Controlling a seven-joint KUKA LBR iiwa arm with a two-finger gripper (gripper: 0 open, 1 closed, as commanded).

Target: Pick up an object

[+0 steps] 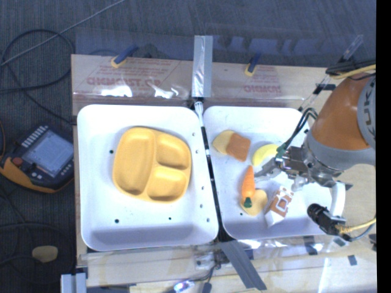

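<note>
Because the task leaves the choice open, the likeliest target is whichever toy lies nearest the gripper (276,168), which hangs low over the right bin (227,224) with its metal fingers (264,171) spread apart and nothing between them. Just ahead of the fingertips lies the carrot (247,187), orange with a green end, long and narrow; it looks like light, hard, smooth plastic, so it would likely roll or slip unless gripped across its thin middle. Just above the fingers sits a yellow lemon-like piece (264,153), rounded and probably slippery, a poorer choice. Beyond that, further from the fingers, rests an orange block on a pale slice (232,144). Below the fingers a small red-and-white carton (280,204) lies on its side, seemingly light and crushable, next to a pale yellow piece (259,199) that touches the carrot's green end.

The bin floor is smooth white plastic, so things may skid when nudged. The toys crowd together, leaving little room around the fingers. The left bin (98,224), well away, holds a yellow divided tray (153,163).
</note>
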